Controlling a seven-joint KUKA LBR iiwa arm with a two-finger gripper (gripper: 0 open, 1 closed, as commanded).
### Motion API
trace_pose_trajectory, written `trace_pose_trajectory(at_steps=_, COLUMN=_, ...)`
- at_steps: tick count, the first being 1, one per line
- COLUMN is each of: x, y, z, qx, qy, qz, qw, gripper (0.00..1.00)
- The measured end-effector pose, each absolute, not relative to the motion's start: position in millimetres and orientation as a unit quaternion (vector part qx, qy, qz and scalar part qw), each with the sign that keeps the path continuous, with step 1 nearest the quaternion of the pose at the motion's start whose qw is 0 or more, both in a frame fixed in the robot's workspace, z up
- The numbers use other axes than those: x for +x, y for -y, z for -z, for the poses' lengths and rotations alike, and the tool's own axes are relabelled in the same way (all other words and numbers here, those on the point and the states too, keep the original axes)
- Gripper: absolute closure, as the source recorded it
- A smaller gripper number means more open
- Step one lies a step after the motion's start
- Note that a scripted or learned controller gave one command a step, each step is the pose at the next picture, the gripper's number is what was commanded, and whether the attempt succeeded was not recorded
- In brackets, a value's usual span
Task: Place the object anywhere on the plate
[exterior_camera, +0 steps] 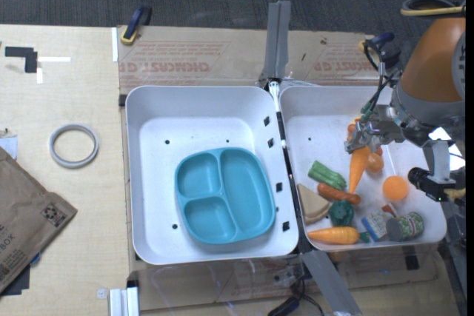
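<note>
Two white bins are sitting side by side; the gripper (361, 138) is clamping a carrot (356, 170) hanging tip-down over the right bin (320, 103), while the plate (224, 194) is lying leftward in the left bin (194, 101).

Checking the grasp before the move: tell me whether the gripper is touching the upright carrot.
Touching. The camera view shows the gripper closed around the top of the carrot, which hangs tip-down over the right bin.
</note>
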State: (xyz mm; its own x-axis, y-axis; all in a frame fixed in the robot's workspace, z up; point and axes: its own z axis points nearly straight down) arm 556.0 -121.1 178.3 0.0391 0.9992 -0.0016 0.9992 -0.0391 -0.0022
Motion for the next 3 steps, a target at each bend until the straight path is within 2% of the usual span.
trace_pose_trajectory(at_steps=1, x=517.2, y=39.4, z=-190.7, qx=-0.692, qy=0.722, qz=-0.0014, qw=0.001, gripper=1.0)
trace_pose_trajectory(at_steps=2, x=547.5, y=-31.1, z=-207.2, qx=-0.69, qy=0.724, qz=-0.0015, qw=0.001, gripper=1.0)
trace_pose_trajectory(at_steps=3, x=547.5, y=-31.1, z=-207.2, qx=-0.69, qy=0.724, qz=-0.0016, qw=0.001, gripper=0.0)
